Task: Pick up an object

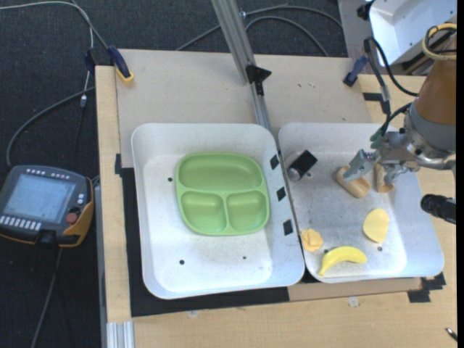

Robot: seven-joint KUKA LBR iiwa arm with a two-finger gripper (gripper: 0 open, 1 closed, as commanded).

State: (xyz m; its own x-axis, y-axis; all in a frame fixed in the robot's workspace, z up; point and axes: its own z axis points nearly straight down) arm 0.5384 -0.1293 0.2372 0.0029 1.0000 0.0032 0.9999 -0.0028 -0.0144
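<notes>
My gripper (371,174) hangs low over the back of the right bin (328,212), fingers spread and open. A tan wooden-looking block (354,188) lies just below the left finger, touching or very close to it. A second small tan piece (385,183) sits by the right finger. Nothing is clamped between the fingers. Nearer the front lie a pale yellow round piece (375,225), a yellow banana (342,257) and a small orange-yellow lump (312,239).
A black and grey cylinder (300,164) lies at the right bin's back left corner. The left bin (156,216) holds a green divided plate (221,193). A metal post (233,27) slants up behind the bins. A teach pendant (43,205) lies off the bench, left.
</notes>
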